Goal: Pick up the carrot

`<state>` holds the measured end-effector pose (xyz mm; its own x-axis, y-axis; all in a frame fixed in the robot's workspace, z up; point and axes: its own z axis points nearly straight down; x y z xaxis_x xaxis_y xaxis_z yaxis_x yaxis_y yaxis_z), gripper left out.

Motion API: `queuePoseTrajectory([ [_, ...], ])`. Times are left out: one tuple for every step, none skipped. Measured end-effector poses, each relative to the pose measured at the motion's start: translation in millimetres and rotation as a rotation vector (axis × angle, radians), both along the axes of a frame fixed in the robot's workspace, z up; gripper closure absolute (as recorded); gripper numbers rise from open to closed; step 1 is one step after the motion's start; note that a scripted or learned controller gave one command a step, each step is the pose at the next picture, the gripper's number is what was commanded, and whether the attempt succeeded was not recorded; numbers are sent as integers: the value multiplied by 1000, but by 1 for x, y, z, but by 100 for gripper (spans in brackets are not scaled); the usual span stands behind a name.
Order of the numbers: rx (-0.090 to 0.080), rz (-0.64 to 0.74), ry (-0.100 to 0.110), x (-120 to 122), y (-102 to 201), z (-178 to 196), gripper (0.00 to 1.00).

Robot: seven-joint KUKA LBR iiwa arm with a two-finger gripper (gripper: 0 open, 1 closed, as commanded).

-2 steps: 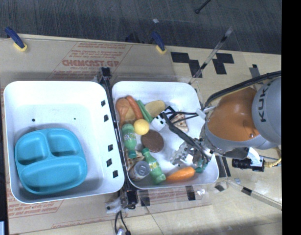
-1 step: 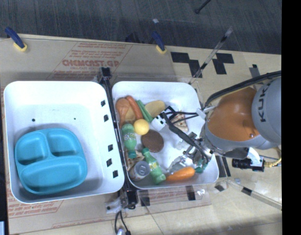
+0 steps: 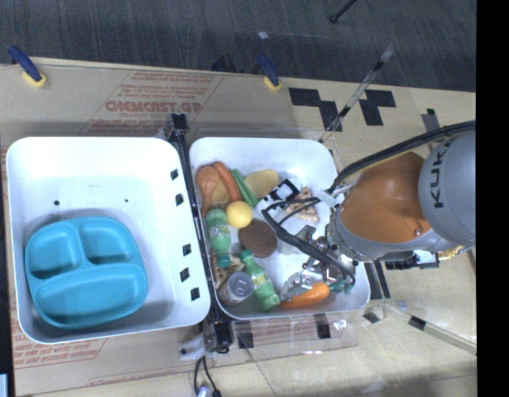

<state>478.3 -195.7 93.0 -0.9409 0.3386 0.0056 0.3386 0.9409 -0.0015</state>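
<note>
Carrot (image 3: 310, 297) first, since that's the job: it lies w/ its orange length along the near wall of the right bin, toward the near-right corner, greens at the right end. Going big to small from there: the bench (image 3: 237, 98) is brown cardboard-looking w/ red print, carrying two shallow white bins side by side. Left bin (image 3: 88, 160) has a blue divided tray (image 3: 84, 270) sitting in its near-left part. Right bin (image 3: 262, 151) is crowded. The arm (image 3: 403, 201) comes in from the right, grey w/ a fat orange band, hanging over the right bin's right edge. Claw (image 3: 308, 278) is down low in the bin just above the carrot, close to it or touching — can't tell which, and can't tell whether it's spread or pinched; too much dark metal and glare there. Rest of the right bin, approx: a brownish bread-like piece (image 3: 210, 186) at the far-left, an orange-and-green veg (image 3: 233, 184) beside it, a pale yellowish item (image 3: 262, 180) next, a black-and-white printed pack (image 3: 285, 201) mid-bin, a brown round disc (image 3: 257, 238), a yellow lemon (image 3: 239, 215), a green bottle (image 3: 218, 231) along the left wall, another green bottle (image 3: 258, 284) near the front, and a small can (image 3: 238, 287) at the near-left corner.
</note>
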Motion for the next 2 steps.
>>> queuePoseTrajectory([
  [-2,10,-1,2,0,11,100],
  [-2,9,-1,2,0,11,0],
])
